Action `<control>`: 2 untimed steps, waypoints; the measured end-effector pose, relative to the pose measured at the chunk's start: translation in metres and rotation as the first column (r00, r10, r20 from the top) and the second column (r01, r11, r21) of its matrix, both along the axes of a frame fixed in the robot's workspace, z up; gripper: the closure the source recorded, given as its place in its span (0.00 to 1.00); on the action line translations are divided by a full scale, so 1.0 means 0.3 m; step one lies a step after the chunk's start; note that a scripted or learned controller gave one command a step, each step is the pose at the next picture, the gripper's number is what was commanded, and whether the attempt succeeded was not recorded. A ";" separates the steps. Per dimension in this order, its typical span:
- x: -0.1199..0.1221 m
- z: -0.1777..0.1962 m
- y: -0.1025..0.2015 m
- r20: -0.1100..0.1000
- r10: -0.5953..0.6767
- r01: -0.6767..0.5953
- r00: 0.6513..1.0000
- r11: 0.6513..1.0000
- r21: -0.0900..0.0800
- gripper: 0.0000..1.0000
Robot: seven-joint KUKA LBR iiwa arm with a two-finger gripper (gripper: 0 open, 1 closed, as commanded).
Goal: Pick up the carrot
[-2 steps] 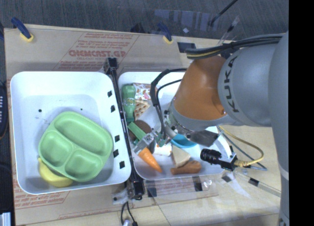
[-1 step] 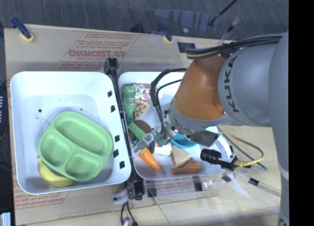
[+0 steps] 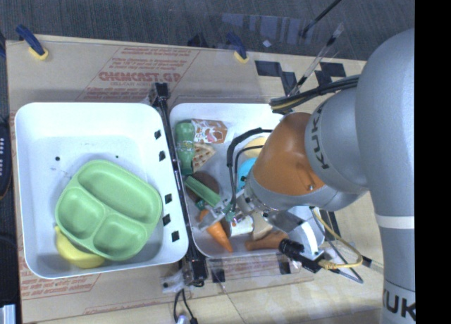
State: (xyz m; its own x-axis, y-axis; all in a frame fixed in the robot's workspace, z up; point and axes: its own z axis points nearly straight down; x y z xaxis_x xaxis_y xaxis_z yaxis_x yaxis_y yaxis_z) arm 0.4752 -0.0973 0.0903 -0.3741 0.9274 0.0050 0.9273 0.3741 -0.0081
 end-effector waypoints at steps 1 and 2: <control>0.000 0.030 0.001 -0.006 0.011 -0.011 1.000 1.000 0.001 1.00; 0.053 0.338 0.258 0.003 -0.256 0.256 0.967 0.967 -0.002 1.00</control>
